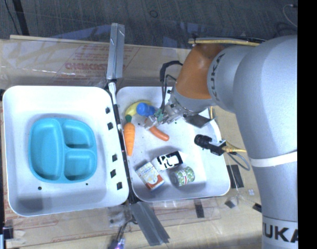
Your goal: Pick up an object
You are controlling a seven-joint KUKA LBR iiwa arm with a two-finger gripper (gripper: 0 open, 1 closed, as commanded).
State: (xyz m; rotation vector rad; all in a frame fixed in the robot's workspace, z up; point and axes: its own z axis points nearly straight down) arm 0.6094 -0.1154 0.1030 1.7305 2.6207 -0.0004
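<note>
We log the gripper [160, 117] low in the right bin [212, 188], toward its far left corner. Just beside it are a blue round piece [144, 109], which touches a yellow curved piece [132, 108], and a small carrot [159, 134]. A larger carrot [129, 138] lies along the bin's left edge. Near the front edge we count a small carton [150, 175], a green can [183, 176] and a black-and-white packet [169, 160]. The left bin [15, 191] holds a blue divided tray [63, 149] at its middle.

Two bins [18, 108] [202, 162], one blue tray [62, 149], two carrots [128, 138] [159, 134], one can [183, 176], one carton [149, 174]
</note>
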